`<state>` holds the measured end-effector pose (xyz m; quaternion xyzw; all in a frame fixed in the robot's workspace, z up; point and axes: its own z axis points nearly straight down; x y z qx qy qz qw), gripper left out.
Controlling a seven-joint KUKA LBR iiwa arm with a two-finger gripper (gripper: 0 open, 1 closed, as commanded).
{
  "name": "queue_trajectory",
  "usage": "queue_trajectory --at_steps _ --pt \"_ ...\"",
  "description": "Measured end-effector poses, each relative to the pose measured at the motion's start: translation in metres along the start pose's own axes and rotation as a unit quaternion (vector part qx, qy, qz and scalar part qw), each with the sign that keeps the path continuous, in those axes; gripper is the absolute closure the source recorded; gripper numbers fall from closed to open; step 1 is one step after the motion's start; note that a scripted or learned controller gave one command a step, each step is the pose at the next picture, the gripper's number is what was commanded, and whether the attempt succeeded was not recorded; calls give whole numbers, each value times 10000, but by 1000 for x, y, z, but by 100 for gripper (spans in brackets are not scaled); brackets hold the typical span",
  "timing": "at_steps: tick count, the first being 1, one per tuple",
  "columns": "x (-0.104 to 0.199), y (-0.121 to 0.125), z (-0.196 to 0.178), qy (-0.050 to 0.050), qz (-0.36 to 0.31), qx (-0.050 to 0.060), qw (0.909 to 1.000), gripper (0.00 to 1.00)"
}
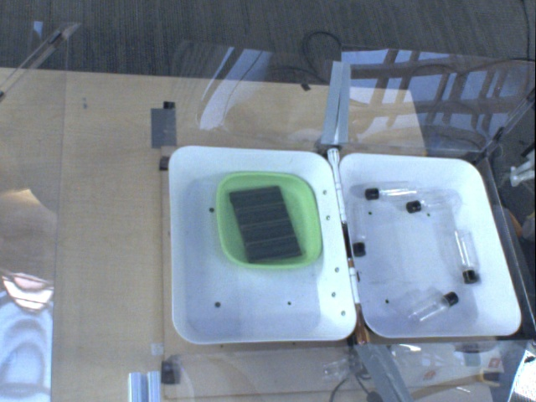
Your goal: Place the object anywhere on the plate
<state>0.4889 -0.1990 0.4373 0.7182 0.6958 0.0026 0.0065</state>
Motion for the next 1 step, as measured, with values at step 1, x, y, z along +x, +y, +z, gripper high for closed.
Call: queue_trajectory --at_steps 1 --pt "-2 -1 47 14 -719 24 9974 0"
